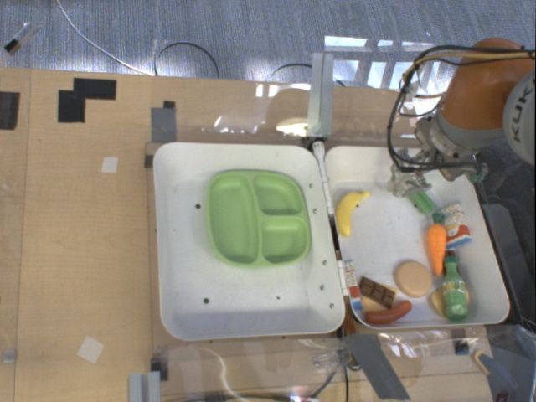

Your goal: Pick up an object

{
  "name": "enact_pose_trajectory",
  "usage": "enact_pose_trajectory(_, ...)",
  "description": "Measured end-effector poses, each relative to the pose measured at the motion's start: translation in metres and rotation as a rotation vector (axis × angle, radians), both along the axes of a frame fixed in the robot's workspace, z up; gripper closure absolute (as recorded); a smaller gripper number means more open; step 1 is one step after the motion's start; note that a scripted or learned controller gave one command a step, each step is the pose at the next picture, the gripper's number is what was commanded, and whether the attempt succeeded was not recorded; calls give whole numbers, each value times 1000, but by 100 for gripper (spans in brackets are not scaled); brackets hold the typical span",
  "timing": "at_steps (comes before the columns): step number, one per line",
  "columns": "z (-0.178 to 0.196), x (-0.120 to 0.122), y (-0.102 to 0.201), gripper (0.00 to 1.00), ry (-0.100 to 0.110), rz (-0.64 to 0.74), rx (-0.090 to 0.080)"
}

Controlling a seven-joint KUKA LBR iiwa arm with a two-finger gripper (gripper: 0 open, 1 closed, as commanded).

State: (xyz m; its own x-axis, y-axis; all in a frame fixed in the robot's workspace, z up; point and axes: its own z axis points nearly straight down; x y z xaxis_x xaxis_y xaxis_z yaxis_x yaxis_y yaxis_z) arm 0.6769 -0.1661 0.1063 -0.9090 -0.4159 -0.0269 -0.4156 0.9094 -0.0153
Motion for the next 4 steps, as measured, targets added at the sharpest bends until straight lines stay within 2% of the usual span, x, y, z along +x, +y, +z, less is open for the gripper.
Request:
enact_pose_trajectory(1,53,-10,-41,100,15,315,-7)
enact_pose_trajectory(2,52,-10,-39,0,18,316,-5)
enact_pose_trajectory(3,-17,-31,-29,0,16,310,-4)
enact_pose_trajectory(4,-18,-28,-5,0,20,368,-5)
